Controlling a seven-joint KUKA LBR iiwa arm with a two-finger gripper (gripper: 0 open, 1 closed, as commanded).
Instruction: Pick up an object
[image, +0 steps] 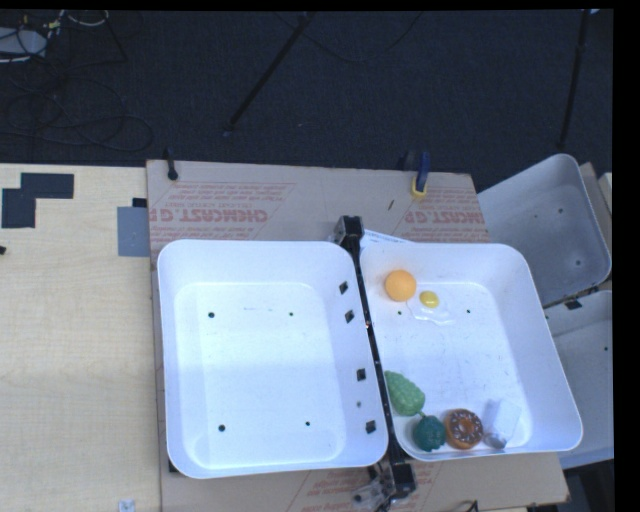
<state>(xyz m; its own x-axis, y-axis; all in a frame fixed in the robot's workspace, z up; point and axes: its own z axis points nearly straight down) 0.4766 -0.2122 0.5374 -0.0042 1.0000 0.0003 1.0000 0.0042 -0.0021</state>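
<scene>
Orange ball (400, 285) near rim (open centre)

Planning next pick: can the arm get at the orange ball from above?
Probably yes. The orange ball sits in open floor of the right bin, with the small yellow piece beside it but apart.

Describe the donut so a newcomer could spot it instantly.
Take the right-hand bin of the two white ones and go to its near edge. The donut lies there between a dark teal lump and a pale white object. It alone is a brown ring with sprinkles.
</scene>
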